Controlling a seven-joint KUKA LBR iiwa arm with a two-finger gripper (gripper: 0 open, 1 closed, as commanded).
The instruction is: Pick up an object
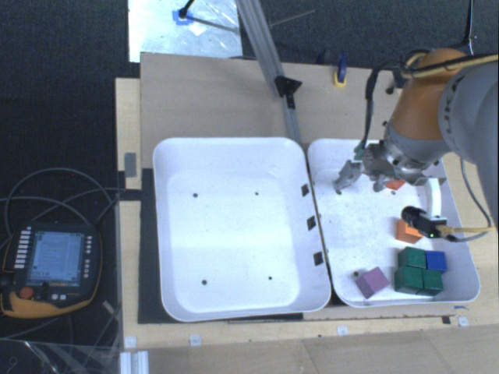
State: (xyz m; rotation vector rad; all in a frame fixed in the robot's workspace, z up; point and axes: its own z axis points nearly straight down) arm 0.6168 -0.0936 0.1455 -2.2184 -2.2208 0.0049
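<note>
The right bin (343,232) holds several small blocks. A purple block (372,281) lies near its front wall. A cluster of green blocks (415,270) with a blue block (437,261) sits in the front right corner. An orange block (406,231) lies just behind them. A small orange piece (395,184) shows beside the wrist. My gripper (362,180) hangs over the back part of the right bin, left of the orange piece. Its fingers (345,178) stand spread, open, with nothing between them. The blocks at the front lie well apart from it.
The left bin (168,209) stands beside the right one, sharing a middle wall with black clips (310,223). A slanted metal pole (265,45) crosses the bench at the back. A teach pendant (51,259) with cables lies on the floor at the left.
</note>
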